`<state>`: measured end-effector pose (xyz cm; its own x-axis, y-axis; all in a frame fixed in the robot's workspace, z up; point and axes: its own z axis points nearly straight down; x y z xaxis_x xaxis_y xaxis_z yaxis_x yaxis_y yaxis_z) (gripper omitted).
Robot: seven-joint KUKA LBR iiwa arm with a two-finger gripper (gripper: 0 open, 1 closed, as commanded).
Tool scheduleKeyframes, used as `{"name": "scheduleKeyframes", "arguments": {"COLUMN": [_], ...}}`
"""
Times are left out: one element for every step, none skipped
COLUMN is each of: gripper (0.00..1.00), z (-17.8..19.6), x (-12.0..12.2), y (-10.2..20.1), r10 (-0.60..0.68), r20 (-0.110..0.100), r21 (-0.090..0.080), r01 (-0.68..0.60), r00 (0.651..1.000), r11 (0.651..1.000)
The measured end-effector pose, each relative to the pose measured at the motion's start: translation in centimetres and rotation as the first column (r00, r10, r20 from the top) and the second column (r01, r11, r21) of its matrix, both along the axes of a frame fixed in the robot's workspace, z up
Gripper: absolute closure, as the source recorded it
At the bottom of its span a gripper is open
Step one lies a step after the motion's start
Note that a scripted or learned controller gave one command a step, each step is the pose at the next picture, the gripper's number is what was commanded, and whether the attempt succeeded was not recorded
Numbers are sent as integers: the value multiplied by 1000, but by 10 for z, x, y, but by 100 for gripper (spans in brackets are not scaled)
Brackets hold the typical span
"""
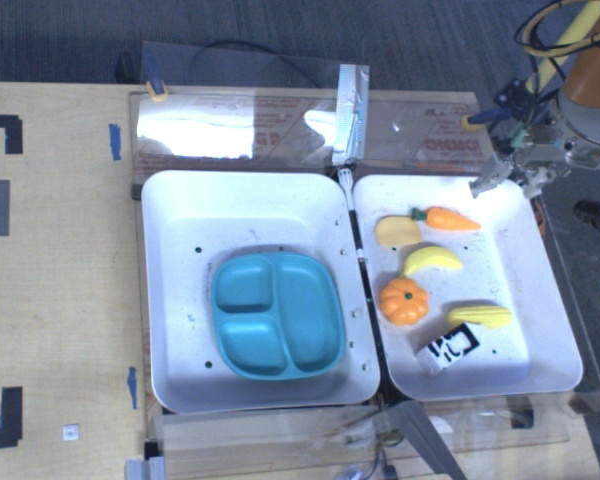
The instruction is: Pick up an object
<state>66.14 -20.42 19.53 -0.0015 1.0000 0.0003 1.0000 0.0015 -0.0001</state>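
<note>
Lying just left of pincer point(505, 173), carrot point(446, 219)

Below the gripper point(512, 173), the right bin point(540, 268) has free floor along its right side. To the gripper's lower left, the carrot point(448, 219), banana point(432, 260), pumpkin point(404, 301) and corn point(480, 316) stand close together.

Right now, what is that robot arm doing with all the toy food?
The arm is reaching in from the right, and its gripper hovers by the far right corner of the right bin. It holds nothing. The toy food all lies in that bin: a carrot, a yellow slice, a banana, a pumpkin, a corn cob and a black-and-white block. The left bin holds a blue tray. Nothing has been picked up yet.
</note>
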Motion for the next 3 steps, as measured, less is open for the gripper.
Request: {"name": "scheduleKeyframes", "arguments": {"gripper": [0,0,100], "z": [-96,-109,-97], "x": [-14,5,6], "y": [-5,45,48], "r10": [258,301,305], "r20": [6,0,2], "r21": [-3,-6,-3], "r01": [-257,-301,-305], "r00": [966,954,952], "r11": [966,954,952]}}
